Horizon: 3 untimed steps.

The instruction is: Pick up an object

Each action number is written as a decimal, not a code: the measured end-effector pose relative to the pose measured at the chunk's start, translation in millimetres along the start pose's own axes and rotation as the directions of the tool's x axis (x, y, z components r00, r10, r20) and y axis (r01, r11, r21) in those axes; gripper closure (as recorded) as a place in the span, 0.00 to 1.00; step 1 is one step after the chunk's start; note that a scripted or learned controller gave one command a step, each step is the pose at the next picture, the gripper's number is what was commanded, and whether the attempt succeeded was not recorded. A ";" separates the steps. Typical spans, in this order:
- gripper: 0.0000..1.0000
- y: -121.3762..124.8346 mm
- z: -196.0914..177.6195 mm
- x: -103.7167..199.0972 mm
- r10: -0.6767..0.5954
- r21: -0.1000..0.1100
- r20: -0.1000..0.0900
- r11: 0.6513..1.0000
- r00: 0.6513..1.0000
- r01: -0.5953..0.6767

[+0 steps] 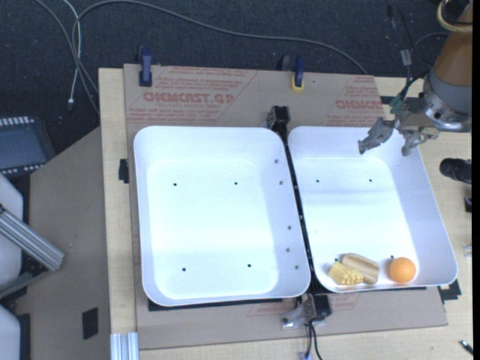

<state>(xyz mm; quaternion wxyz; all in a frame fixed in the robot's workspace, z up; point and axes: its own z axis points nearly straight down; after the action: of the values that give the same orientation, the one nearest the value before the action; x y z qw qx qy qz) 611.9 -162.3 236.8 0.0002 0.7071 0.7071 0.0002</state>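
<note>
The tool hangs over the far edge of the right bin with its two fingers spread apart and nothing between them. The pickable items lie well apart from it at the opposite, near end of that bin: an orange ball, and just beside it, further from the tool's arm side, a tan bread roll touching a yellow corn piece. For a clean grasp I would judge it best to travel toward the near rim, centre over the ball since it stands free of the other two, keep the fingers wide, and descend straight down before closing
</note>
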 end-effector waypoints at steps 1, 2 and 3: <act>0.00 44.3 67.8 6.7 -0.001 0.006 -0.001 1.000 1.000 0.001; 1.00 46.0 52.4 5.8 -0.001 -0.002 0.001 1.000 1.000 0.001; 1.00 46.2 42.0 5.9 -0.001 -0.003 0.001 1.000 1.000 0.001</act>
<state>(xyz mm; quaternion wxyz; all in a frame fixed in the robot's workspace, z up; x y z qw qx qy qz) 658.2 -156.3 194.9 0.0015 0.7067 0.7075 0.0009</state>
